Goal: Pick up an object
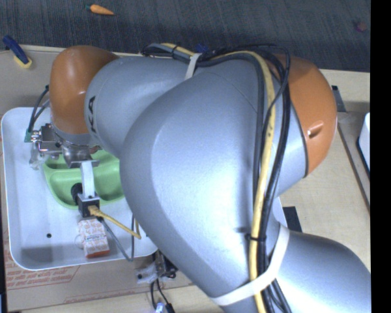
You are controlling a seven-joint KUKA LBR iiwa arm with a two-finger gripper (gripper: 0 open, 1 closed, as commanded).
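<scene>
The claw (pixel 54 145) is hanging over a smooth green dish (pixel 60 178) in the left bin (pixel 14 175); we cannot tell if it is pinching. A boxy packet (pixel 93 238) is pointing at the near rim.

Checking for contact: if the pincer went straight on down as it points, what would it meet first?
Most likely the green object in the white bin, which lies just under the pincer. Depth is unclear in this slanted view, so it might miss its edge.

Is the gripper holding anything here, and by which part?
Cannot be told: the gripper sits right over the green object in the left bin.
</scene>
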